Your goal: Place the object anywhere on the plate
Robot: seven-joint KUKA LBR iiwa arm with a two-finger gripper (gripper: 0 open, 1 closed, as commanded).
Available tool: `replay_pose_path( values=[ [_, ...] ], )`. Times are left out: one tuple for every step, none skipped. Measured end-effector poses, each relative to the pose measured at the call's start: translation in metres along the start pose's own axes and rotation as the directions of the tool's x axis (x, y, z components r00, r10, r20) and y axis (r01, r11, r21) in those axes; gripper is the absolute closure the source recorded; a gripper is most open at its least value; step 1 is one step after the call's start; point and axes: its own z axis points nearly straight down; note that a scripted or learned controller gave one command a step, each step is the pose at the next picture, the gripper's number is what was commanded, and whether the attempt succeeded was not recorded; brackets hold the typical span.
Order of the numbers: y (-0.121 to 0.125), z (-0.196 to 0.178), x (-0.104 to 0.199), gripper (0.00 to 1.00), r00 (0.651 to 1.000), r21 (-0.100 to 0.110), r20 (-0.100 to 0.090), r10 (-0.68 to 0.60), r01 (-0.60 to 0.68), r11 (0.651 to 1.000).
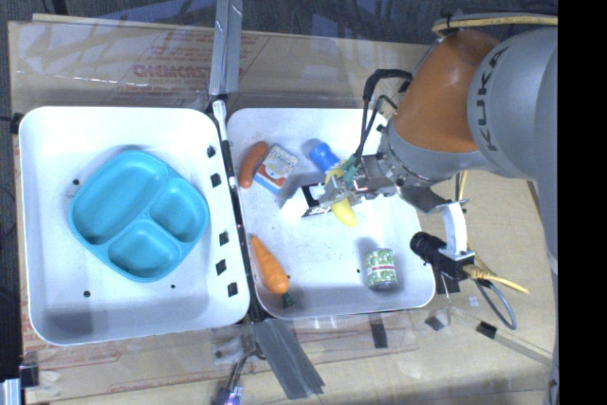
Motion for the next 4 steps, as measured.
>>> replay_pose_path(
  values=[
    [-0.019,0.000,0.075,1.00,0.988,0.004,-0.002,-0.153,0.153,0.988],
    [0.012,0.027,0.131,1.00,0.928,0.006,-0.004,-0.372,0.372,0.928],
    [0.016,0.026,0.198,1.00,0.808,0.004,-0.003,-0.589,0.589,0.808],
    [0.016,0.026,0.198,0.00,0.808,0.004,-0.003,-0.589,0.589,0.808]
  ],
)
